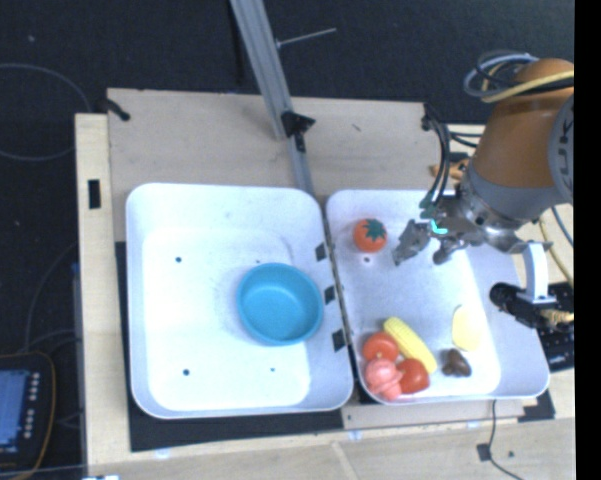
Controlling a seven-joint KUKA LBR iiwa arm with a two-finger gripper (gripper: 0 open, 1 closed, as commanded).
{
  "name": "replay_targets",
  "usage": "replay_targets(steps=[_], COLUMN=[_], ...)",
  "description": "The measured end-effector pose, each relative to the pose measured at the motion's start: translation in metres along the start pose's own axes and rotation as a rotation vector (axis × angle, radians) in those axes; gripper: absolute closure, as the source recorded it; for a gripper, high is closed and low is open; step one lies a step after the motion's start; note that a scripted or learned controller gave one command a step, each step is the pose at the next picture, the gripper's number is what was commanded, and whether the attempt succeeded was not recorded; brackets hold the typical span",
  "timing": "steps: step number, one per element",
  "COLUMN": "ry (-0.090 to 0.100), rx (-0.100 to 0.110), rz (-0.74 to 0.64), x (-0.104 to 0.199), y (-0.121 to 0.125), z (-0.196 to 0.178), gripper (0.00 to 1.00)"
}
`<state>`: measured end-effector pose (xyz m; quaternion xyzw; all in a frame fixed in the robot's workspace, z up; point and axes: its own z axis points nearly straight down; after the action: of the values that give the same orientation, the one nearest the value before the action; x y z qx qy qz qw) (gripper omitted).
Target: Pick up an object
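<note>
My gripper (427,247) hangs over the upper middle of the right bin (435,288), its two dark fingers spread apart with nothing between them. A red tomato with a green top (370,234) lies to its left, apart from the fingers. Toward the bin's front lie a yellow banana (410,342), a red tomato (380,348), a pink fruit (383,376), another red piece (414,376), a small brown object (456,364) and a pale yellow piece (466,328).
The left bin (180,268) holds a blue bowl (278,303). A grey metal pole (265,68) slants down to the divider between the bins. Black hardware (525,308) sits at the right bin's right edge.
</note>
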<state>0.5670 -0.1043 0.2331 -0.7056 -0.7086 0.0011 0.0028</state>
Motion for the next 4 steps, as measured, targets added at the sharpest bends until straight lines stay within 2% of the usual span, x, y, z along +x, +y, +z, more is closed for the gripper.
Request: replay_targets(steps=[1, 2, 3, 4], ry=[0.000, -0.005, -0.005, -0.005], rx=[-0.006, 0.000, 0.001, -0.001], rz=[0.000, 0.007, 0.008, 0.009], x=[0.000, 0.000, 0.001, -0.001], y=[0.001, -0.003, -0.001, -0.001], z=[-0.003, 0.040, 0.104, 0.134], gripper=[0.00, 0.00, 0.00, 0.00])
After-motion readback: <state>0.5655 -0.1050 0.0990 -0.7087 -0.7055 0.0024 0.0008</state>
